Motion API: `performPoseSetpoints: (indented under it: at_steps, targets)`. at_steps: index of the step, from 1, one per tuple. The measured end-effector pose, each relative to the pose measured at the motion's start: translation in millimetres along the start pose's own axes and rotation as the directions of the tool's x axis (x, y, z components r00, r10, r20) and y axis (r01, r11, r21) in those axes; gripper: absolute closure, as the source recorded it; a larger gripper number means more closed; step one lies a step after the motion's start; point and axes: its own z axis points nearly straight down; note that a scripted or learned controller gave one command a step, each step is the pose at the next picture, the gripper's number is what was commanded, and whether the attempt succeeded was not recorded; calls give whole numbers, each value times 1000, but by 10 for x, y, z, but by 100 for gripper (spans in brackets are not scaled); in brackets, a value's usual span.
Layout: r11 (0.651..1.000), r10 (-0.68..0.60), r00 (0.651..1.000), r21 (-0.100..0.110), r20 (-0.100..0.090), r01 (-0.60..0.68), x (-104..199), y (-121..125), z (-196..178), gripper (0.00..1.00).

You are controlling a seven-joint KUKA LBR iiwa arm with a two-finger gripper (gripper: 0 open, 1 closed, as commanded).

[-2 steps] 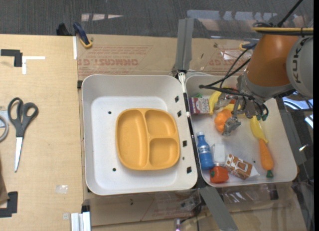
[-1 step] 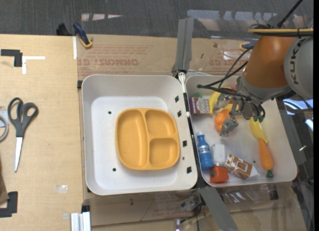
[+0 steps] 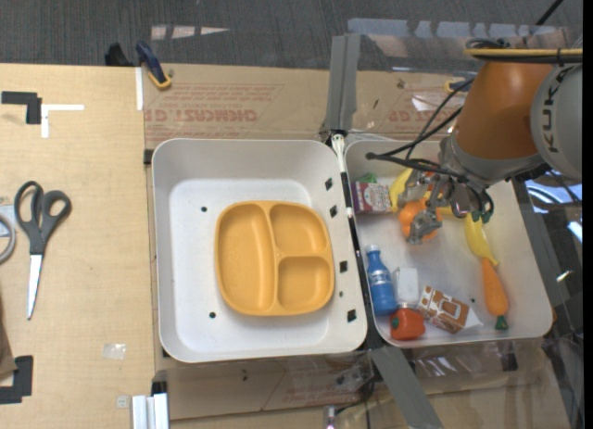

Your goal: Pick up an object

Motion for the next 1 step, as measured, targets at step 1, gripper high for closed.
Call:
performPoseSetpoints:
  at_steps: [1]
  targets:
    - [993, 114, 993, -7, -12, -114, -237, 155, -1478, 100]
